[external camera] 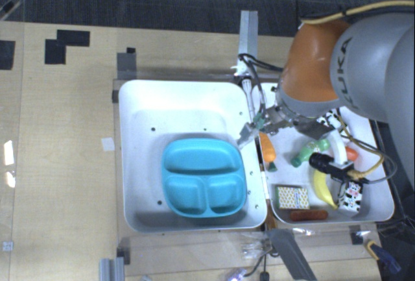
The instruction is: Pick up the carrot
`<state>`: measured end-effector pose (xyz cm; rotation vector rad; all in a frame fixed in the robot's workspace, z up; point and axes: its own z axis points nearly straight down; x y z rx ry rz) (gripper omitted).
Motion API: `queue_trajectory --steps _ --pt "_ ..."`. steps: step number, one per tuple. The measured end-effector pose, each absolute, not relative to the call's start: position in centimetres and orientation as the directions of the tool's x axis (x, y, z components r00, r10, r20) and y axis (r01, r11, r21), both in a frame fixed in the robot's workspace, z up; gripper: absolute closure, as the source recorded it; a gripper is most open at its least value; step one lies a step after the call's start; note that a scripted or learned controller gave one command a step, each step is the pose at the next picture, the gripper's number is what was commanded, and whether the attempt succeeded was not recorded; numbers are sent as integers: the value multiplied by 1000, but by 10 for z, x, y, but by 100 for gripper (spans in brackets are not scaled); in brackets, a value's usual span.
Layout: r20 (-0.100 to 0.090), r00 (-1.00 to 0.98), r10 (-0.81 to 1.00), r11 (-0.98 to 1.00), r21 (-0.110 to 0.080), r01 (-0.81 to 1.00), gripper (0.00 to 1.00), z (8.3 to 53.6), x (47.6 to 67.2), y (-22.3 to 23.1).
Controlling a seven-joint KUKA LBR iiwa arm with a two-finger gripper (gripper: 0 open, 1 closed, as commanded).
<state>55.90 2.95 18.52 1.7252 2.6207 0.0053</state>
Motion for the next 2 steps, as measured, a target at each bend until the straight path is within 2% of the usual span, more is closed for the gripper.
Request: queue_trajectory --steps 1,2 --pt "0 66 998 -66 3 998 0 185 572 18" --pt "0 -33 999 33 4 999 0 185 524 4"
